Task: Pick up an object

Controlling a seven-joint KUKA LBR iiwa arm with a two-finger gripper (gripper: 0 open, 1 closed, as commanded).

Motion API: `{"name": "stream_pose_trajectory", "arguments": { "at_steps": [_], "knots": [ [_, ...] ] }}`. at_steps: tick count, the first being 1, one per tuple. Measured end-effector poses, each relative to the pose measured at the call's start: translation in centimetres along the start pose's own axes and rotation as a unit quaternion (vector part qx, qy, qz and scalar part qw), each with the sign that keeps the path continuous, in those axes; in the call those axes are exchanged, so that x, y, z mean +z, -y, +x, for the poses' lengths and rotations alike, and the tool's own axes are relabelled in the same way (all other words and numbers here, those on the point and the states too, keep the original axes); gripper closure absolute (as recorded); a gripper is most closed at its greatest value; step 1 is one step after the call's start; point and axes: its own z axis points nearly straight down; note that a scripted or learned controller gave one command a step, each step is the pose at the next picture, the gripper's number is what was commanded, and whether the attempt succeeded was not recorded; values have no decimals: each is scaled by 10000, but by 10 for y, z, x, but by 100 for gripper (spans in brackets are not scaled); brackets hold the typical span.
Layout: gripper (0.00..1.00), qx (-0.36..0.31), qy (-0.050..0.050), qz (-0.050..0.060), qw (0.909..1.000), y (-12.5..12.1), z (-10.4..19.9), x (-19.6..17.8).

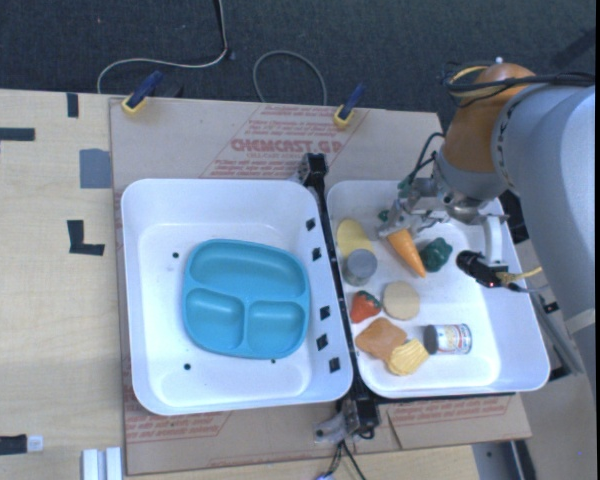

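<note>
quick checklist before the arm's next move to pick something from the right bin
1. Gripper over the right bin: ok, it sits above the far end.
2. Target close by: ok, the carrot lies just under it.
3. Anything held yet: cannot tell.
4. Room around the carrot: not ok, a green piece touches it.
5. Other items clear of the path: ok, the small can lies at the near end.
6. Blue tray out of the way: ok, in the left bin.

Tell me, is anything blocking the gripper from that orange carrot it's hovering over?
Nothing visible is. The gripper sits right at the upper end of the carrot in the right bin. The dark green piece lies close on the carrot's right, crowding that side but not covering it.
</note>
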Motion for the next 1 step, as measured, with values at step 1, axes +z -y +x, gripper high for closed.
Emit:
{"name": "stream_pose_trajectory", "arguments": {
  "at_steps": [1],
  "knots": [
    [100,-12,-34,0,10000,25,58,-93]
  ]
}}
